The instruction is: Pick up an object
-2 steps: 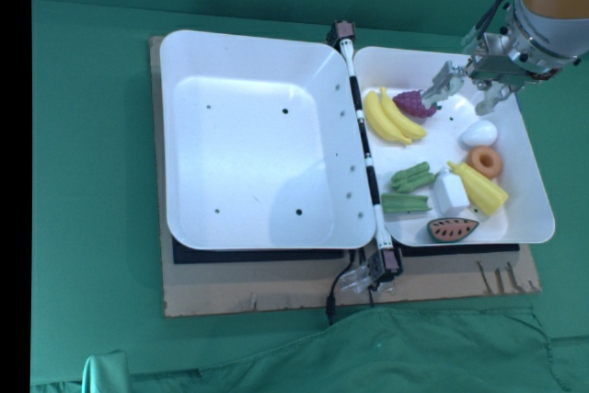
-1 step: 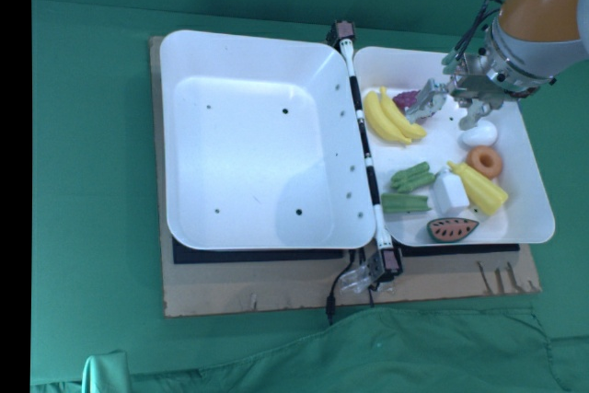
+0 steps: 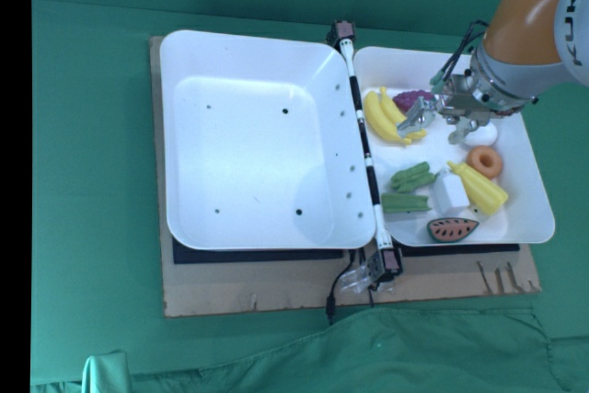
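Gripper (image 3: 440,122) hangs over the right bin (image 3: 534,198) with jaws spread wide — nothing between them. One finger sits right by the bananas (image 3: 385,115), the other above the white egg (image 3: 482,135), donut (image 3: 485,162) nearby.

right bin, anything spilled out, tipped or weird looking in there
Nothing stands out. The toy foods, among them bananas, donut and watermelon slice, all lie inside the right bin, none over its rim. The gripper hangs above them, fingers spread, holding nothing.
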